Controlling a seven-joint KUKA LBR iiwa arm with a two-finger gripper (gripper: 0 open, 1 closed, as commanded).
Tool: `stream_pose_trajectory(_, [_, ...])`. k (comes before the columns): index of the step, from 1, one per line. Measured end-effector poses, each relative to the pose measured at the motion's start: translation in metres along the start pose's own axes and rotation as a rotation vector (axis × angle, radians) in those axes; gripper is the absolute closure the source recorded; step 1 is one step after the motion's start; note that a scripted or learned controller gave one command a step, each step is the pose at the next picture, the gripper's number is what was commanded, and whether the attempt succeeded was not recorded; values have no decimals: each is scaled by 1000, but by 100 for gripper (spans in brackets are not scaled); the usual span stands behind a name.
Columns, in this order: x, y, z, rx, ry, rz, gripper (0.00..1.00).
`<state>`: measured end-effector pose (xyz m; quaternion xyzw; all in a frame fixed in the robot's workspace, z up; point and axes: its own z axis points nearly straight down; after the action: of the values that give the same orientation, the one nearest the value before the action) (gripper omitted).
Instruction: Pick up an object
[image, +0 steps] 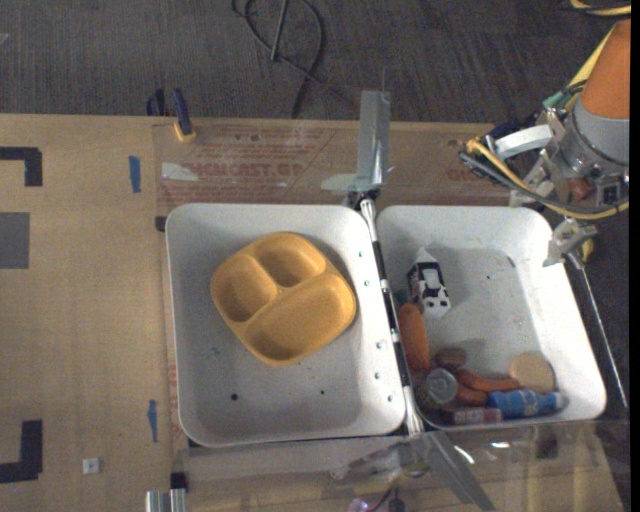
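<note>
The right bin (500, 300) holds several small objects. A white and black toy (428, 283) lies near its left wall, with an orange carrot (413, 336) just below it. Along the front wall lie a round metal can (437, 386), a brown disc (451, 357), a red sausage (487, 381), a tan round biscuit (531, 371) and a blue tube (521, 403). My gripper (567, 232) hangs over the bin's far right corner, well apart from all of these. Nothing shows in its grasp.
The left bin (200, 400) carries a yellow divided plate (284, 297) near its middle. A metal post (372, 140) stands behind the seam between the bins. Cables (500, 165) trail from the arm's wrist at the upper right. Cardboard (80, 300) covers the bench to the left.
</note>
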<state>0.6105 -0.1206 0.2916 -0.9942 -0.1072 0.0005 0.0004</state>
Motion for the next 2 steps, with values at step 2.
stream_pose_trajectory(2, [-24,-10,204,0,6,-185,0])
